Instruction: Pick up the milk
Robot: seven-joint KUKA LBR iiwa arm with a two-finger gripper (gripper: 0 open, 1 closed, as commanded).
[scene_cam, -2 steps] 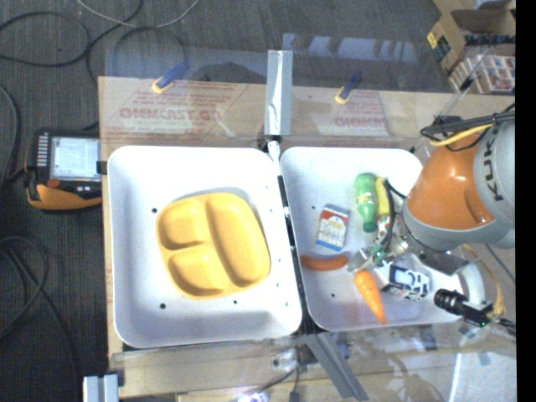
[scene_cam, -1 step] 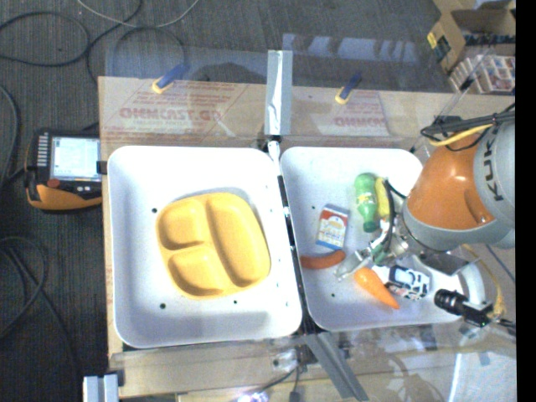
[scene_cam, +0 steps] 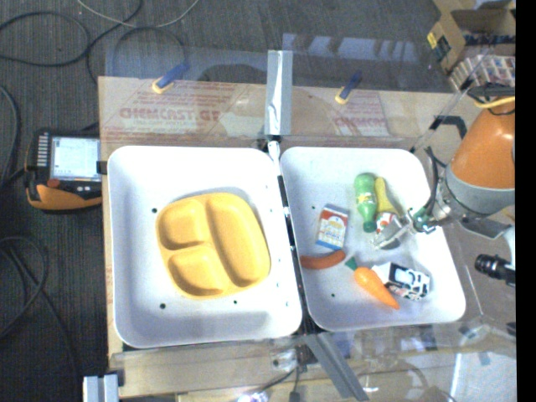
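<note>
Your gripper [scene_cam: 400, 229] hovers in the right bin [scene_cam: 435, 308]; you cannot tell its finger spacing. The milk [scene_cam: 409, 281] lies, probably untouched, beside the carrot [scene_cam: 374, 286].

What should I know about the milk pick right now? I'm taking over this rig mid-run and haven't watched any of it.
Gripper: low over the right bin, near its right wall, beside the green bottle. I see no milk in it.
Milk: I take it to be the small carton, lying in the right bin's left half, just above the sausage and apart from the gripper.
Done: nothing that shows; the carton rests on the bin floor.
Left: move toward the carton, grasp it and lift it.
Nearby: the carrot lies toward the bin's front.
</note>
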